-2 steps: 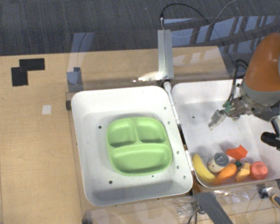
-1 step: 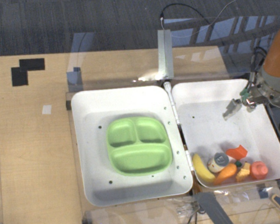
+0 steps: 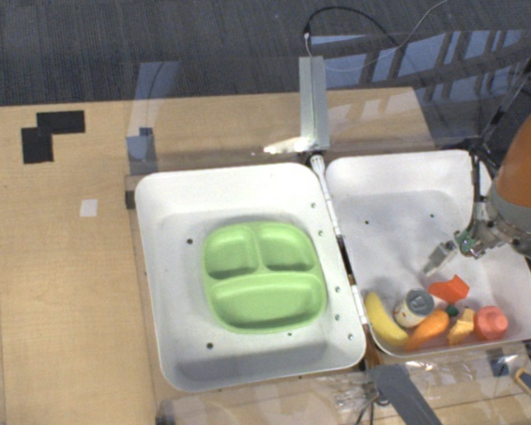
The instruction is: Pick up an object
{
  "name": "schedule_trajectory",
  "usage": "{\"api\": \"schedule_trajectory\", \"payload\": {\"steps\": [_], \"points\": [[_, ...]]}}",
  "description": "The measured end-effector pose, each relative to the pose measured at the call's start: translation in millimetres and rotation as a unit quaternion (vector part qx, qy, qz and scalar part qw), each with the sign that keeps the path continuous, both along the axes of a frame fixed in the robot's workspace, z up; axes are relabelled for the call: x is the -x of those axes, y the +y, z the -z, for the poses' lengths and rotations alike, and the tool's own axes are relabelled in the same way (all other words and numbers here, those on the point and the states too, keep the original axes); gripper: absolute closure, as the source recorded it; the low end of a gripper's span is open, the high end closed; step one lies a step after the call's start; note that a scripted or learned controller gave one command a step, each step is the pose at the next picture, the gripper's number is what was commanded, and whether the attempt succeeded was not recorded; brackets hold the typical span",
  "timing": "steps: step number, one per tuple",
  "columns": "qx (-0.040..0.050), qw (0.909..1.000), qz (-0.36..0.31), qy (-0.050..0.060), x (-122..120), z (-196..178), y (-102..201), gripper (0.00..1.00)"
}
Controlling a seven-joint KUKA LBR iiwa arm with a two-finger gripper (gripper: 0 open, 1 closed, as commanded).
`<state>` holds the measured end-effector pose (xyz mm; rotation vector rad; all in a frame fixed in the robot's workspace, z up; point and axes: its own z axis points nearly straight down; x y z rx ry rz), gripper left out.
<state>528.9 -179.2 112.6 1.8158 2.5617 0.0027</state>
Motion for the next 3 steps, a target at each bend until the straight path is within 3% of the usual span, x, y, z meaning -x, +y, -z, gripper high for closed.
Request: {"api": "schedule_trajectory", "payload": {"steps": [1,2,3], "points": [[0.0024,1.0000,-0.005,-0.008,36.5,21.9,9.5,0.00],[0.0011,0.9999,-0.005,-0.011,33.8,10.3,11.6,1.00],[0.0009,0.9998,-0.018,-0.003,40.1,-75.7,46.1,1.00]]}}
